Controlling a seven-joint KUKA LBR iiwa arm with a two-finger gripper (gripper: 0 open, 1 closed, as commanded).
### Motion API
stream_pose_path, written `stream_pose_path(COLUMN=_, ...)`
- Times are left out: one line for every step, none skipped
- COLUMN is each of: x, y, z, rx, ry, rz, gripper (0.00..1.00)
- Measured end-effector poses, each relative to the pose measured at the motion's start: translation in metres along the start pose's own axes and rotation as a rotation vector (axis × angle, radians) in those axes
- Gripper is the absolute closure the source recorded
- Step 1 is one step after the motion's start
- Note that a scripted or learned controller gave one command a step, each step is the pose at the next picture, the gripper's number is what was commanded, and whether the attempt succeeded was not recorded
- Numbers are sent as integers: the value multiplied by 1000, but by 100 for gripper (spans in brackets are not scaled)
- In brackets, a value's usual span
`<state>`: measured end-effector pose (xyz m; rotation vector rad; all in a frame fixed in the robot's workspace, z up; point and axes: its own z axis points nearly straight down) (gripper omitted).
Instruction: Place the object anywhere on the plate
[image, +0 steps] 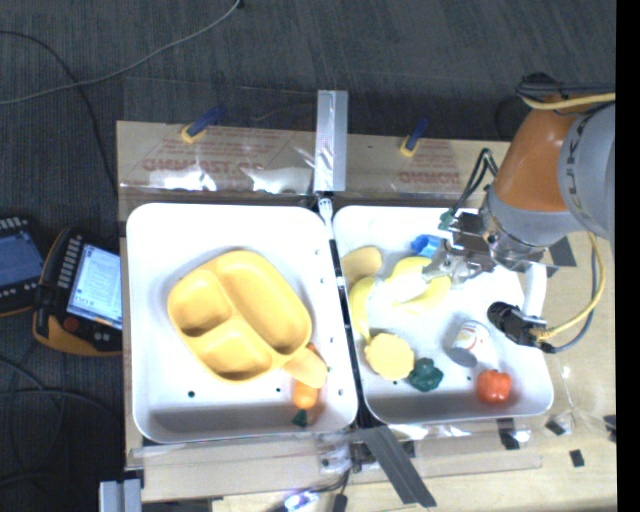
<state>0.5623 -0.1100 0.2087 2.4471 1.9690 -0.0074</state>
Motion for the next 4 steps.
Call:
stream_pose_path(x=49, y=-46, z=26, rx=2, ry=3, rz=-130, gripper=100)
stream_pose_path(x=119, y=-59, z=26, rx=1, ry=3, rz=-146, gripper=100)
stream_pose_path(x=228, y=-77, z=50, rx=2, ry=2, rz=-142, gripper=100)
stream_pose_path(x=228, y=-77, z=50, rx=2, ry=2, rz=-142, gripper=0)
